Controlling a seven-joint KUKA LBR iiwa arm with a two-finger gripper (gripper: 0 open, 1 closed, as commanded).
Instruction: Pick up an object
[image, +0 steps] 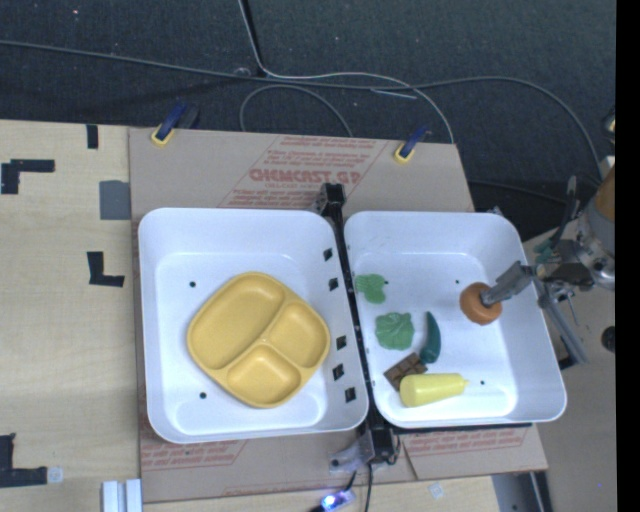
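The right bin holds several small objects. An orange round object lies near its right wall. My gripper reaches in over that wall, and its tip sits at the orange object's upper right edge, touching or just above it. A yellow bottle-shaped object lies near the front wall. A brown block rests against the bottle's left end. A dark teal pepper lies above the bottle. Two green leafy pieces sit left of centre.
The left bin holds a yellow divided plate. A black divider with clips runs between the bins. Both bins rest on cardboard. Cables cross the dark floor at the back.
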